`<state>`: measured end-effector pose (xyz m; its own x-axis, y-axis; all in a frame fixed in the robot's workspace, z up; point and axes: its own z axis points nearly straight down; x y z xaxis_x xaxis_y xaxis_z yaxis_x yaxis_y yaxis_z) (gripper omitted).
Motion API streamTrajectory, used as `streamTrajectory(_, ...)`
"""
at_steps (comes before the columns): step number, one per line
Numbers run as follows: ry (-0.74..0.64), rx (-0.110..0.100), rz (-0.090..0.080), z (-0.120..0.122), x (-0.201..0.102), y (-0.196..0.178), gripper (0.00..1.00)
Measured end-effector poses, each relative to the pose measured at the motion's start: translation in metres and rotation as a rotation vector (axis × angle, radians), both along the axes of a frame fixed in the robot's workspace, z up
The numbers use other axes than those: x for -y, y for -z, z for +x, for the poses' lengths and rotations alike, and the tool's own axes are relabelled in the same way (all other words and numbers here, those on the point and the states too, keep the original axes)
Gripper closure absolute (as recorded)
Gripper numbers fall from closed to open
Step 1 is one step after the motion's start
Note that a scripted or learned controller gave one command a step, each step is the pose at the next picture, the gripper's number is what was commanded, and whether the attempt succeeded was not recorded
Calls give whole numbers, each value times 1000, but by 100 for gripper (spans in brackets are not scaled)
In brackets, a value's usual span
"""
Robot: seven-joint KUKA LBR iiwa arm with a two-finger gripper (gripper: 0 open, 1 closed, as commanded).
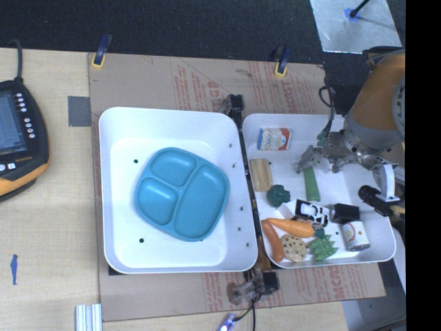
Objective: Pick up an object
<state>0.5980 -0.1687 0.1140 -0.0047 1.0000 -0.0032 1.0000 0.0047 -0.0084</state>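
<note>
Overhead, pincer (324, 158) near green stick (311, 183) — bin wall (310, 118) close.

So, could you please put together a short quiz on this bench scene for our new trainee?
1. True or false: the blue divided plate lies in the left bin.
2. Which item lies nearest the gripper? A) green stick B) carrot C) small can
3. Fill in: the small carton sits at the ____ end of the right bin, far or near.

Key: 1 true; 2 A; 3 far.
</note>
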Motion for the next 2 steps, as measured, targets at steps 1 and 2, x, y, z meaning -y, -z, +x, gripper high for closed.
streamTrajectory(1,-1,3,3,-2,-18,22,0)
streamTrajectory(2,1,3,3,-24,13,22,0)
